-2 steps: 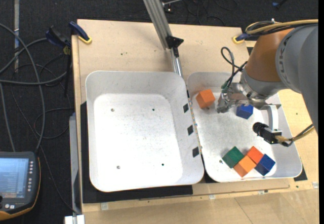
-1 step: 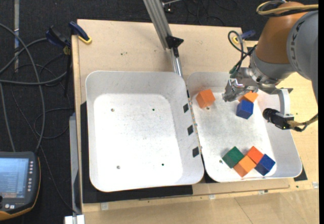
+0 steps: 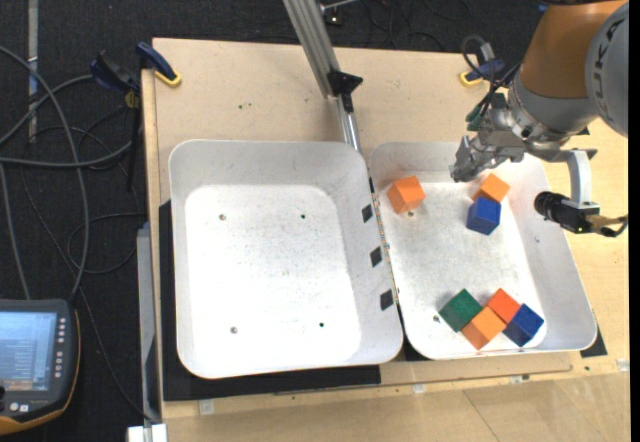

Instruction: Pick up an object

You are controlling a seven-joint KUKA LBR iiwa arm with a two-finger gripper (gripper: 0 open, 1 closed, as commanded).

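Observation:
The right bin [image 3: 560,260] holds several small cubes. An orange cube [image 3: 405,194] lies near its far left. Another orange cube [image 3: 492,189] touches a blue cube [image 3: 483,215] at the far middle. A green cube [image 3: 461,309], two orange cubes [image 3: 483,327] [image 3: 503,306] and a blue cube [image 3: 523,324] cluster at the near edge. My gripper [image 3: 466,168] hangs over the bin's far part, just left of the orange and blue pair, with nothing visibly in it.
The left bin [image 3: 190,230] sits beside the right one. A slanted metal pole [image 3: 305,15] runs from the top down to the bins' shared far corner. Clamps [image 3: 160,65] [image 3: 478,65] grip the board's far edge. A tablet [image 3: 30,350] lies at lower left.

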